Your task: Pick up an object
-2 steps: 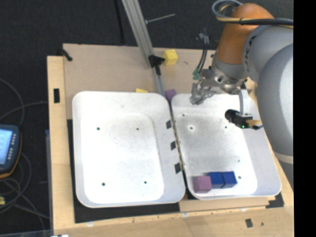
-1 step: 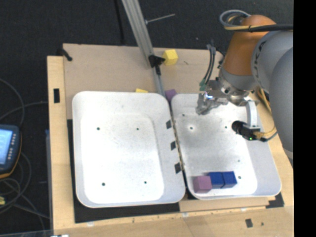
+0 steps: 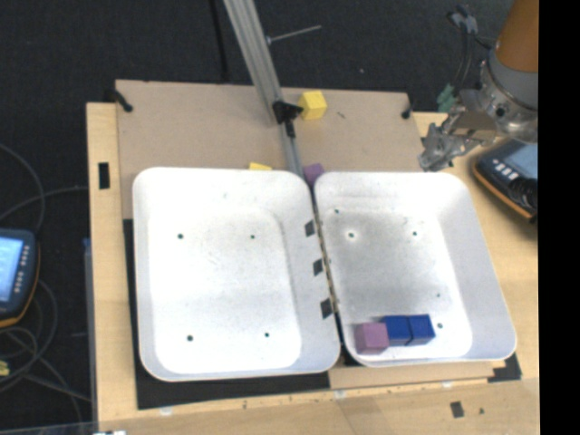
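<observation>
A purple cube (image 3: 371, 336) and a blue block (image 3: 407, 328) lie side by side at the near edge of the right bin (image 3: 471, 243). My gripper (image 3: 437, 155) hangs beyond the right bin's far right corner, above the bench and well away from both blocks. Nothing shows between its fingers.
The left bin (image 3: 154, 243) sits beside the right one. A yellow cube (image 3: 314, 105) rests on the board behind the bins, with a small purple piece (image 3: 314, 172) and a yellow piece (image 3: 260, 166) at the bins' far rims. A slanted metal rail (image 3: 258, 53) rises at the back.
</observation>
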{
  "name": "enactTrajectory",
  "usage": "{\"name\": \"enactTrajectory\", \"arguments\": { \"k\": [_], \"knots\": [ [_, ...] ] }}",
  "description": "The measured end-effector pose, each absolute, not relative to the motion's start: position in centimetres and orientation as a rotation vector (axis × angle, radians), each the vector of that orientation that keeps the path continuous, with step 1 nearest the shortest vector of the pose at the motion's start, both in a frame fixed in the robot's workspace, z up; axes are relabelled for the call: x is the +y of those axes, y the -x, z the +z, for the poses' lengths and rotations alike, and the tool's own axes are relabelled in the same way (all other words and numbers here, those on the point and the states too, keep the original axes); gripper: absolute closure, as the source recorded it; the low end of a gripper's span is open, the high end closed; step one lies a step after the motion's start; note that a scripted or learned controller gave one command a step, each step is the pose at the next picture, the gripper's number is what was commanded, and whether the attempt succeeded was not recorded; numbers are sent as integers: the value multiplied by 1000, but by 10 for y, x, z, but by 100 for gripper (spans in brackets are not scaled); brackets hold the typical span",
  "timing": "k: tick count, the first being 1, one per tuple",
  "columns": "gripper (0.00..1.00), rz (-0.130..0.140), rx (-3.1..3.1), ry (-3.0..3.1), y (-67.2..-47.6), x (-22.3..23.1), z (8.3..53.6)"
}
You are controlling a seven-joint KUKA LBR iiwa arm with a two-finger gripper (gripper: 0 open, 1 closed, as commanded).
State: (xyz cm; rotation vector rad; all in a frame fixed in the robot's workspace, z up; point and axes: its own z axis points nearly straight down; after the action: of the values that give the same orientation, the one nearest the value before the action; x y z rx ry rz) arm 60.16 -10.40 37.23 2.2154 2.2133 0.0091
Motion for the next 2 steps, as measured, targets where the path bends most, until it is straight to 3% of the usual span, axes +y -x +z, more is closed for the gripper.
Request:
{"name": "enactTrajectory", "arguments": {
  "k": [1,2],
  "knots": [
    [100,-8,2223,-2226,-593,-92,187],
    [100,-11,2220,-2233,-524,-129,118]
  ]
}}
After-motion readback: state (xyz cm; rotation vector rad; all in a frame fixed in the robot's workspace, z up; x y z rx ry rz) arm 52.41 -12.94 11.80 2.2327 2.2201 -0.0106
